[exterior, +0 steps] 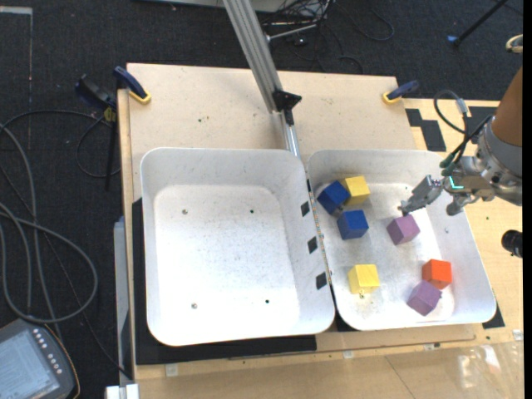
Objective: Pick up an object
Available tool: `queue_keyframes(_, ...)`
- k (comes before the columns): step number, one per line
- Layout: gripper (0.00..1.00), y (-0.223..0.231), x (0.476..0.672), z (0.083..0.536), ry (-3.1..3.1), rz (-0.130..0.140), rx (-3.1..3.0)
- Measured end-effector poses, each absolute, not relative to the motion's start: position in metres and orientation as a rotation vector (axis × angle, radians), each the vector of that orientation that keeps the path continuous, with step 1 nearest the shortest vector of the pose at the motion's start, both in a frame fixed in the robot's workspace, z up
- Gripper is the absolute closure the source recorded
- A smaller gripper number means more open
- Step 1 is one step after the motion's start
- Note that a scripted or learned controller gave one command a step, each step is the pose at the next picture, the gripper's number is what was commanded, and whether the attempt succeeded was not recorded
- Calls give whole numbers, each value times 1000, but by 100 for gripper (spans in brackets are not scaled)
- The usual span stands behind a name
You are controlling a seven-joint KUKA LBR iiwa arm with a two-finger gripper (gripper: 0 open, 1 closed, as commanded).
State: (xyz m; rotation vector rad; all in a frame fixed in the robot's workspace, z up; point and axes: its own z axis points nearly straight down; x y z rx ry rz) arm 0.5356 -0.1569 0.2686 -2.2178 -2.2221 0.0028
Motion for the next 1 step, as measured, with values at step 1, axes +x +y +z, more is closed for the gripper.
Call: queue_keyframes(1, 0, -157, 536, 270, -2222, 0, -2221)
